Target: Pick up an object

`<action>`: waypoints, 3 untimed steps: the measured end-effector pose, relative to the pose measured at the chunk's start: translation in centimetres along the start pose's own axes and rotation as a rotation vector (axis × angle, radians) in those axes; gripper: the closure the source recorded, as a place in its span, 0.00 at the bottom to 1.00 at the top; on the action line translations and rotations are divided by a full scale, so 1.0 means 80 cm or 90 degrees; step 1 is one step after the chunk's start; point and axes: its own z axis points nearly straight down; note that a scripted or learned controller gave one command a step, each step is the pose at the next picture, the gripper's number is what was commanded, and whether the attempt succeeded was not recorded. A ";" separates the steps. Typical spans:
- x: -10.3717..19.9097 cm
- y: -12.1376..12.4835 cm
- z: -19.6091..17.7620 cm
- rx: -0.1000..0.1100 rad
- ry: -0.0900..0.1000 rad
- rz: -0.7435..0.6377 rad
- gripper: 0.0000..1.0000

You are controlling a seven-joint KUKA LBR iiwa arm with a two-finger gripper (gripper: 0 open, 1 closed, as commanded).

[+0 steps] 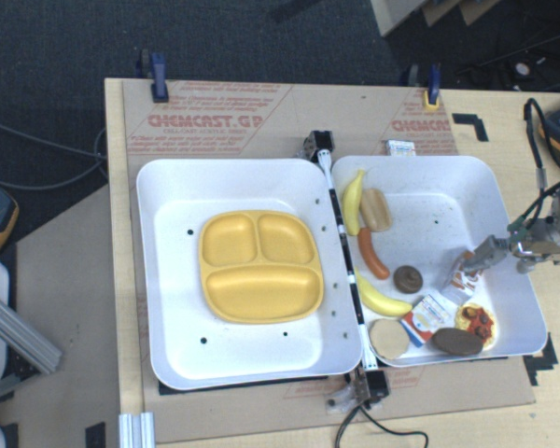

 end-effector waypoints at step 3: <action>0.165 0.239 0.019 -0.013 -0.001 -0.005 0.00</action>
